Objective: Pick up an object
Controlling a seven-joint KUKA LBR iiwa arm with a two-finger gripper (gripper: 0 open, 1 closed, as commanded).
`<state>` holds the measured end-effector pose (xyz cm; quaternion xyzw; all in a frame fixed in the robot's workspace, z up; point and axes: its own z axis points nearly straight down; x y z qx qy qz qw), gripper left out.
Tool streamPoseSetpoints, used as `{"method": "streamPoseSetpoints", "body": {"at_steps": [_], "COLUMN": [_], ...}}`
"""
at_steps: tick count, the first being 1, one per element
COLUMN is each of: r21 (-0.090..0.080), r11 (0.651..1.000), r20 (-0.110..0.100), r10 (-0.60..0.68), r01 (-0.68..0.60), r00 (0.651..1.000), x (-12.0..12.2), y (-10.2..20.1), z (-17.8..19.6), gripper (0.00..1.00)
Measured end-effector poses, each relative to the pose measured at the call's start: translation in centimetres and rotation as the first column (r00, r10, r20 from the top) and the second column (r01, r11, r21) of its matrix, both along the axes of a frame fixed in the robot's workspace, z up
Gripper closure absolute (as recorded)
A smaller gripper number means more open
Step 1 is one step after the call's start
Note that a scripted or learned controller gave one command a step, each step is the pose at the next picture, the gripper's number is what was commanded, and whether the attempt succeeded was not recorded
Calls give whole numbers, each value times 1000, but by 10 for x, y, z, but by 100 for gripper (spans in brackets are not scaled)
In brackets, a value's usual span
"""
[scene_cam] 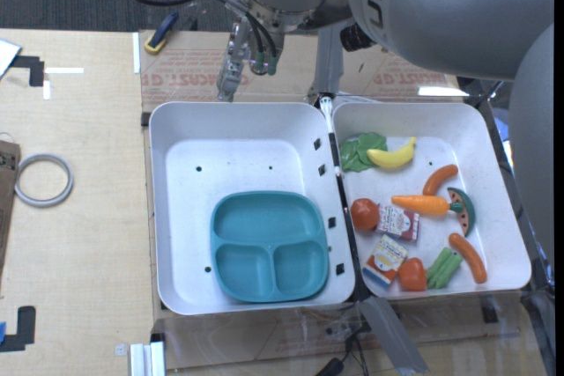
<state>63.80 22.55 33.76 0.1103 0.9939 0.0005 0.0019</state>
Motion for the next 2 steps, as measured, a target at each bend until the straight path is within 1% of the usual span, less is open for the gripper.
{"method": "streamPoseSetpoints", "body": {"at_steps": [2], "r21": [2], "r11": [1000], "r20": [7], "r10": [-8], "r01": [8], "r00": [1000], "x": [3], "y": [-3], "z": [19], "gripper": [100]}}
